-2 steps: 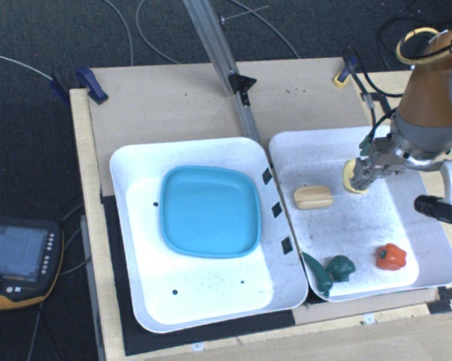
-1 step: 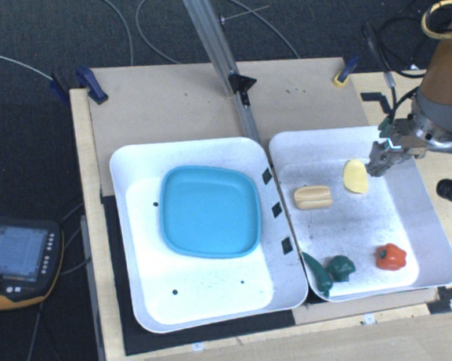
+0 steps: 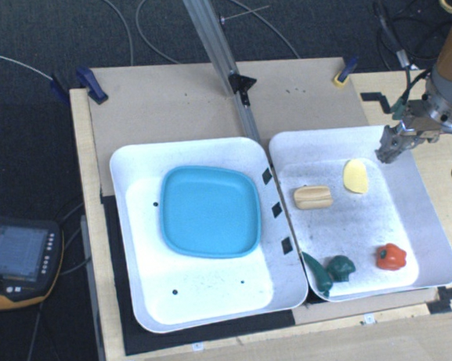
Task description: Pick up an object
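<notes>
gripper point(image 3: 388, 150) hangs above the right bin point(image 3: 428, 197) rim, holding nothing, opening hard to tell | yellow piece point(image 3: 355, 177) just inside that rim, nearest pick | bun point(image 3: 312, 197), red pepper point(image 3: 390, 256), green pepper point(image 3: 333, 269) lie deeper, scattered apart for clean grabs

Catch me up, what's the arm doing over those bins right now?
Pick attempt, nothing grabbed yet. The gripper hangs over the upper right edge of the right bin, close to the yellow piece but apart from it. Also loose in that bin: a tan bun-like item, a green toy and a red pepper-like toy near the front. The left bin holds a blue plate. Too small to tell how the jaws stand.
</notes>
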Robot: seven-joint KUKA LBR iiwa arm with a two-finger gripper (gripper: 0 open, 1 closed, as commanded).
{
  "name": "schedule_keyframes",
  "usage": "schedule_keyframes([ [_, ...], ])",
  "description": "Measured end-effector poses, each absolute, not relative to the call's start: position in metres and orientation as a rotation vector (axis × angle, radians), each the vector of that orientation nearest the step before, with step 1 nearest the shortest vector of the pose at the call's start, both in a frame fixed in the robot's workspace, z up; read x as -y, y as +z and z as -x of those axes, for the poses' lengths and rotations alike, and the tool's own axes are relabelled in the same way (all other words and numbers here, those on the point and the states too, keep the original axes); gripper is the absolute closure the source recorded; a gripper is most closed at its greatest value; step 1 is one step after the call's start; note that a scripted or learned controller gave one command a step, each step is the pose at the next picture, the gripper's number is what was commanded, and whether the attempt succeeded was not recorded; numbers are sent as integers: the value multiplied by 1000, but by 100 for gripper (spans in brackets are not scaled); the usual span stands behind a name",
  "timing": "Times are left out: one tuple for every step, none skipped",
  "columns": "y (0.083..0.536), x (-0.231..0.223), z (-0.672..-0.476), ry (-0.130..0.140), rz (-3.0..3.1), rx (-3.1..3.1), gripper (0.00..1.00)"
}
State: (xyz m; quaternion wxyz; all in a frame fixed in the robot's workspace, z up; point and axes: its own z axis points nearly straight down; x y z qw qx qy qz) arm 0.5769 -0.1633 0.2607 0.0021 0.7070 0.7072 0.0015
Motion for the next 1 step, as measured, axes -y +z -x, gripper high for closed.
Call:
schedule_keyframes([
  [255,111,-575,2,-2217,-2227,100],
])
